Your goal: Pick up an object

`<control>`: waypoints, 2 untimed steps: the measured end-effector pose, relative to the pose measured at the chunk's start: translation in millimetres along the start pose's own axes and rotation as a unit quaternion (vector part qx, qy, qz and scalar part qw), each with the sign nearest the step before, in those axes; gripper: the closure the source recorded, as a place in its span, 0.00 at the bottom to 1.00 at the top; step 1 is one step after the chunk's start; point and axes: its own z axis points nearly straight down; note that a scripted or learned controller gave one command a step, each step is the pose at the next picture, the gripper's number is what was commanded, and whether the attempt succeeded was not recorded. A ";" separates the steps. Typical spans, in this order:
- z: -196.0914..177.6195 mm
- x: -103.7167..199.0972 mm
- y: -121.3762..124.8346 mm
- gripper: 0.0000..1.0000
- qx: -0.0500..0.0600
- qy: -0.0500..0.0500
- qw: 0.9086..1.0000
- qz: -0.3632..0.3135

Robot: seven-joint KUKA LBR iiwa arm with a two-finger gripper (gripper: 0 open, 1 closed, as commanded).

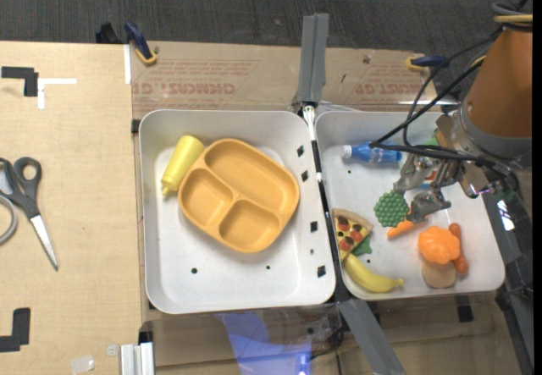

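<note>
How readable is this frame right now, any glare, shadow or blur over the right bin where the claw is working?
Camera view: lighting is even and soft, with no glare on the right bin; the banana and pizza slice look sharp; the claw sits among dark cables, so its fingers are hard to read; the arm's orange band at the right edge looks slightly soft; a bluish reflection shows below the left bin.

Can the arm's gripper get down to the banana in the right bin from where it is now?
Probably yes. The banana lies at the near edge of the right bin with nothing on top of it; the pizza slice sits beside it. The gripper hovers over the same bin, near the broccoli.
</note>
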 end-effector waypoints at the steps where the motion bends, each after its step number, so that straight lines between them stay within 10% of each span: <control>1: 0.1 0.2 -0.2 0.00 0.000 0.000 1.000 0.000; 2: 158.3 14.9 -10.0 0.00 0.000 0.001 0.999 0.043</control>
